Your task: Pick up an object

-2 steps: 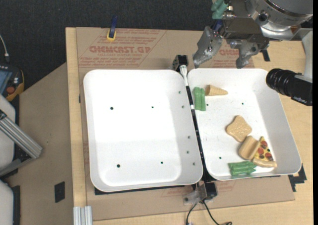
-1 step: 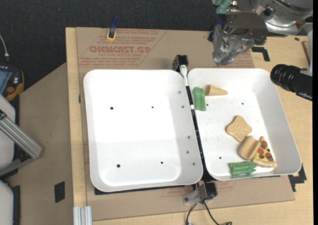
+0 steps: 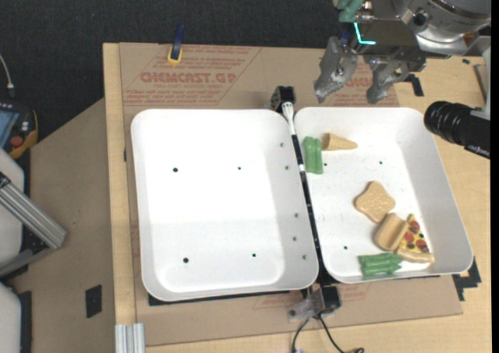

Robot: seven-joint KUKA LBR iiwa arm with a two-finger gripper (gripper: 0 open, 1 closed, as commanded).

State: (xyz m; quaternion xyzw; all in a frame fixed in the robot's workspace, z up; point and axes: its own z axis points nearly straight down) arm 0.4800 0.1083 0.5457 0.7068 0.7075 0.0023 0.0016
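My gripper (image 3: 355,88) hangs above the far rim of the right bin (image 3: 437,164), fingers (image 3: 331,82) spread apart with nothing between them. Below it in that bin lie a green stick (image 3: 313,155) by the left wall and a tan wedge (image 3: 337,142) beside it. Nearer the front are a toast slice (image 3: 374,200), a bread roll (image 3: 388,231), a pizza slice (image 3: 413,242) and a green bean pod (image 3: 379,265).
The left bin (image 3: 210,203) sits beside the right one, joined by a black clip (image 3: 282,98) at the far seam. A black cylinder (image 3: 460,125) juts over the right bin's far right corner. Both bins rest on a cardboard sheet (image 3: 195,67).
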